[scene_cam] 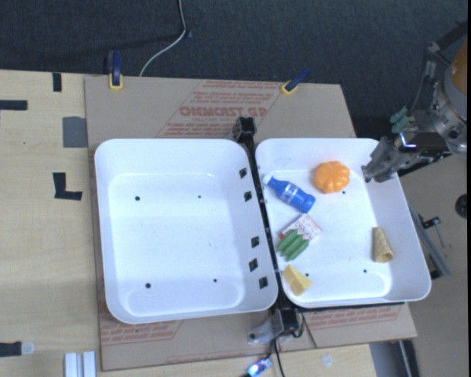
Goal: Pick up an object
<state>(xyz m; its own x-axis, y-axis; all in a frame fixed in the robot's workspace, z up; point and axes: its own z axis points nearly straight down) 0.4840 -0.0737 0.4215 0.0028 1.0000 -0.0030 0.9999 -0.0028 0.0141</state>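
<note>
Presently at the outset: nothing lifted, whole pick left to do, by the look of things. Pincer (381,166) at upper right rim of right bin (400,242), just beside orange pumpkin-like piece (331,176); nothing seen between its tips; open or closed, cannot tell. Right bin contents: orange piece near far wall; blue bottle (290,194) beside divider; green bundle with label (296,239) mid-bin; yellow wedge (297,280) at near left corner; tan cone (382,245) toward right wall. Left bin (110,210) alongside, on cardboard-covered worktop (212,108).

A pale wooden bench (31,210) bears a cardboard sheet (212,112), with dark carpet (259,22) beyond.
</note>
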